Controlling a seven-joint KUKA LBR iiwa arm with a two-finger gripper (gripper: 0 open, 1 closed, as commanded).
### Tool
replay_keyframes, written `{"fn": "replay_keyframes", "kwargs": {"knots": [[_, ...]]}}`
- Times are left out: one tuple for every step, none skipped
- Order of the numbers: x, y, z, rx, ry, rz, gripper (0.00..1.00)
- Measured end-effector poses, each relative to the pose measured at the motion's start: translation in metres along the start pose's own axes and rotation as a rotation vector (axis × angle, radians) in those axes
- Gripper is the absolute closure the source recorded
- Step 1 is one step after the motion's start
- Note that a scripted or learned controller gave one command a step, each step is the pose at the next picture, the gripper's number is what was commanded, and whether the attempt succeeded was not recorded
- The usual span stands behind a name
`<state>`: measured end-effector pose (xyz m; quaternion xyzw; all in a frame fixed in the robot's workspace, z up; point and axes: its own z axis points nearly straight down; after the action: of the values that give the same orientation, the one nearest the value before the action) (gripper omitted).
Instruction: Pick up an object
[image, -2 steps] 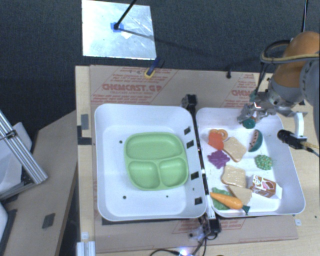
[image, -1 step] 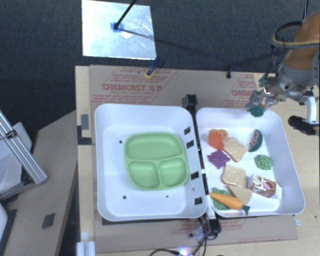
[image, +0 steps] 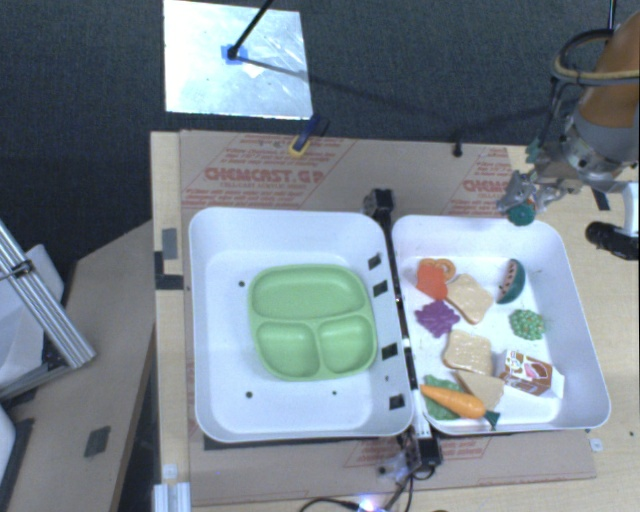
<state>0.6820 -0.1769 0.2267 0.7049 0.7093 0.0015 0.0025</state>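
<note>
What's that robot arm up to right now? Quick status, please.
Gripper raised over the right white bin's far rim, a small round teal object at its tip. Toy foods in that bin. Green divided plate in left bin. Nothing blocking.

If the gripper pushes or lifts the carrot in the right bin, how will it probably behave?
The carrot is long and tapered, so a sideways push may roll it in a curve. It looks like smooth toy plastic: probably stiff, light and a bit slippery. Its thin end lies beside a bread slice, which may shift along with it.
</note>
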Motion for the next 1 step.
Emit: {"fn": "replay_keyframes", "kwargs": {"knots": [[0.0505,-0.0142,-0.0089,0.004,0.002,-0.002,1.00]]}}
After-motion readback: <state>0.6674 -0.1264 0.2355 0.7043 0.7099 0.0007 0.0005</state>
